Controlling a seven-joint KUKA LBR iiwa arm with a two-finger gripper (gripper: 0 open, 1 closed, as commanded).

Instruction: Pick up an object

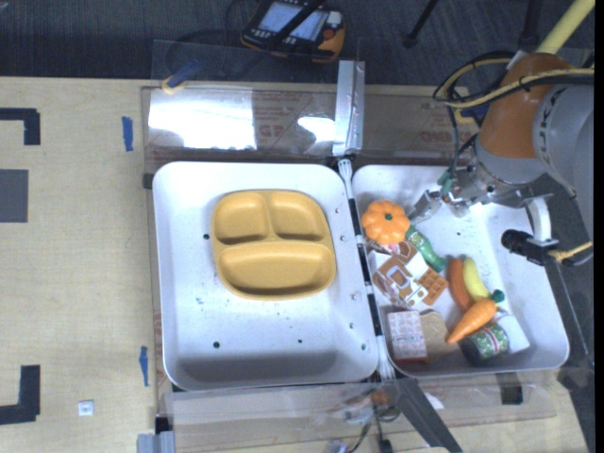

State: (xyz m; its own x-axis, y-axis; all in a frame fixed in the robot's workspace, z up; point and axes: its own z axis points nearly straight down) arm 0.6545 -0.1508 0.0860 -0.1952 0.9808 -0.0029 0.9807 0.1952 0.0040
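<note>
Looking down at a slant, the camera takes in a pale wooden bench (75, 281) marked with black corner brackets and bits of blue tape, with dark carpet (113, 17) beyond its far edge and a handheld control pendant (291, 26) lying there. Two shallow white bins sit side by side. The left bin (179, 328) holds a yellow divided tray (274, 243), lying flat near the bin's middle. The right bin (538, 328) holds the pile of small things: an orange toy pumpkin (387, 223) at its upper left, a brown-and-white printed packet (408, 281) just below it, a pinkish block (408, 336) near the front wall, and a toy carrot (472, 321) lying on a slant, its long axis running from lower left to upper right with green leaves at the upper right end. A banana (475, 279) and a small can (491, 343) lie close beside the carrot. The grey arm (552, 140) with its orange band comes in from the right, and its gripper (444, 196) hangs over the far part of the right bin, just right of the pumpkin; whether it is spread or closed I cannot tell, and nothing shows between its tips.
</note>
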